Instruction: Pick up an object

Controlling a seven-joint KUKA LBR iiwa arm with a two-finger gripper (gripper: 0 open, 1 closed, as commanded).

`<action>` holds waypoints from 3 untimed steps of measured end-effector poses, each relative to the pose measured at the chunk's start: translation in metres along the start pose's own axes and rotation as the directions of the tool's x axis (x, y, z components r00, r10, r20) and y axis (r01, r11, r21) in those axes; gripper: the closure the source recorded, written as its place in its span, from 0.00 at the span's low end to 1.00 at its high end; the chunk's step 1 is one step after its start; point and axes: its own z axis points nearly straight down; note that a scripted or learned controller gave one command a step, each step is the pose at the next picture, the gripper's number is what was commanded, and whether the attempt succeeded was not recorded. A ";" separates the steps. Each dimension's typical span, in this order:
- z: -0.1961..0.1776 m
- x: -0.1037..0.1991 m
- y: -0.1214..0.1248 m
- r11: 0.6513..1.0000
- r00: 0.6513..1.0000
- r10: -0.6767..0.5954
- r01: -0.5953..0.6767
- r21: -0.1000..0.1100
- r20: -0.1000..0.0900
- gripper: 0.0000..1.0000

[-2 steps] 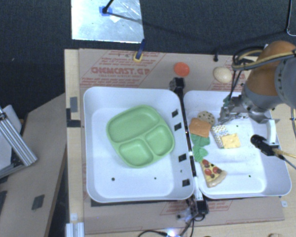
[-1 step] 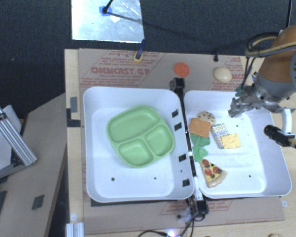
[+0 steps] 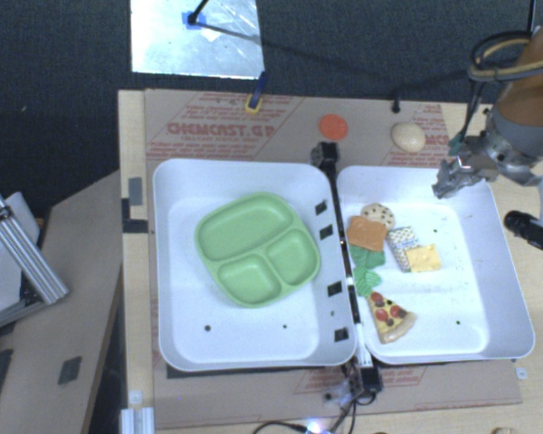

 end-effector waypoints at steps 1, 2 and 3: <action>-0.004 0.045 0.000 1.000 1.000 -0.003 0.003 0.004 -0.002 1.00; 0.005 0.101 -0.004 1.000 1.000 -0.005 0.005 0.006 -0.004 1.00; -0.008 0.153 -0.015 1.000 1.000 -0.004 0.004 0.006 -0.004 1.00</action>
